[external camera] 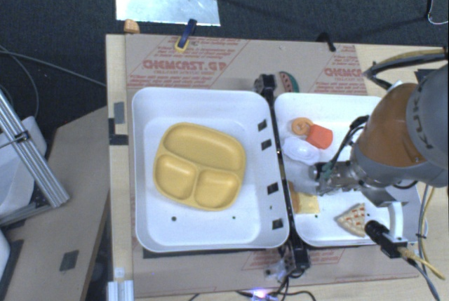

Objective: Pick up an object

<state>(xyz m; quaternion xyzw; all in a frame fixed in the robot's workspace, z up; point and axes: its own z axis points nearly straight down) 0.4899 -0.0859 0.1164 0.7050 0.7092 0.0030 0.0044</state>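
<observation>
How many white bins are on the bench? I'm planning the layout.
2: the left bin holds a yellow divided plate; the right bin sits beside it, partly covered by the arm.

A yellow three-compartment plastic tray (199, 166) lies in the left shallow white bin (151, 222), while the right shallow white bin (309, 235), at its three o'clock, holds an orange ring-shaped toy (302, 126) touching a red plastic block (320, 137), with a pizza-slice toy (353, 219) at five o'clock.
</observation>
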